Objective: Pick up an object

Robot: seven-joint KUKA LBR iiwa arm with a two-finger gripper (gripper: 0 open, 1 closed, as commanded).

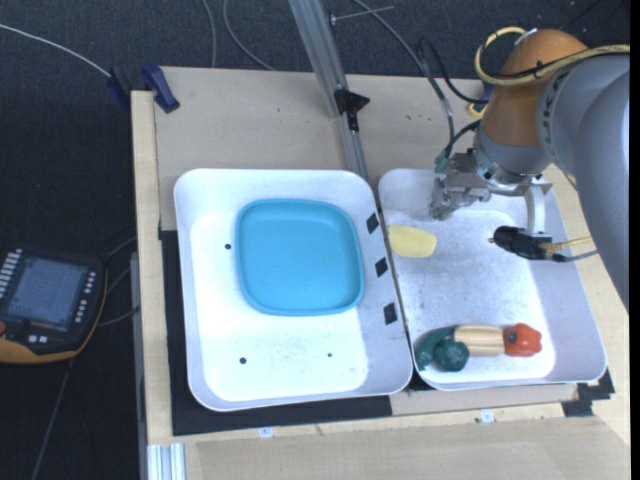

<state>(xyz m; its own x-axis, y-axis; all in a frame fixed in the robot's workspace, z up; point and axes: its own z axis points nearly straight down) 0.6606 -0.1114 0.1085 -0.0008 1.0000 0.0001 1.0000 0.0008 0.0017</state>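
Two bins: hand (443,206) near yellow obj (412,241); blue tray (298,256) left.

Your bench (260,118) is pale wood, carrying two shallow white bins side by side: the left bin (200,358) and the right bin (570,318). A dark mat (178,408) shows under the left bin's near edge.

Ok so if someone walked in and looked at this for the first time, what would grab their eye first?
Probably the bright blue tray lying in the left bin. Next, the arm's orange band at upper right, with the gripper down over the far end of the right bin. Then a pale yellow piece by that bin's left wall and a green, tan and red toy at its near edge.
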